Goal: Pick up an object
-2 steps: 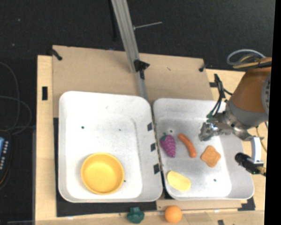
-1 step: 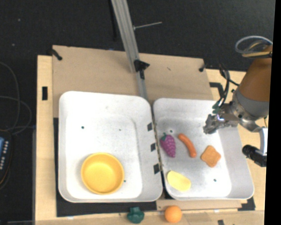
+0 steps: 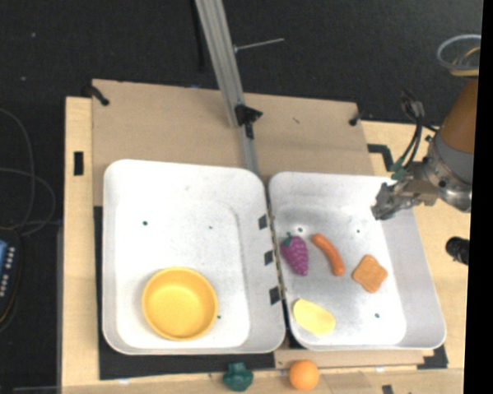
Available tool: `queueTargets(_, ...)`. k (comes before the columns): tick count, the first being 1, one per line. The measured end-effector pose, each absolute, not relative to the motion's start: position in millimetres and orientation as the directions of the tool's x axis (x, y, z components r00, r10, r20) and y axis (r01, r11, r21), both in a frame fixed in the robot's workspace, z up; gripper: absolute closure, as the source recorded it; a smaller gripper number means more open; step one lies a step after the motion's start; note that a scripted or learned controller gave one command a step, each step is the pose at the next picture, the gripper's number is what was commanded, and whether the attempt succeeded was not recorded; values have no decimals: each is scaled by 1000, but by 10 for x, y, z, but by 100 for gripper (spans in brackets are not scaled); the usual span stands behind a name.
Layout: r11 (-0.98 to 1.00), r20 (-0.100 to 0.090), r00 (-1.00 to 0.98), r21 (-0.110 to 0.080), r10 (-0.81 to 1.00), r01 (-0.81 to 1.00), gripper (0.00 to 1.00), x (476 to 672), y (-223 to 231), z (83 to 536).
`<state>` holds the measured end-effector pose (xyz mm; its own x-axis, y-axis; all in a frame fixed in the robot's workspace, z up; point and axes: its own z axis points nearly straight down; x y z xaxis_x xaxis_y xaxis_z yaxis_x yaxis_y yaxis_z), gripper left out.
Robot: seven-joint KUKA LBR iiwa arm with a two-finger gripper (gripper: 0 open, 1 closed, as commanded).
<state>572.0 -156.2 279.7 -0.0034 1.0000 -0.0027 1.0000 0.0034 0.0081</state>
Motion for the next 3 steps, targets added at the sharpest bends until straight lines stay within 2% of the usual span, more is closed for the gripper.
queueTargets(1, 7, 0, -7, 2, 1000, 1000, 100, 5812, -977, 2672)
queueTargets(3, 7, 1, -7, 2, 1000, 1000, 100, 5988, 116, 2700)
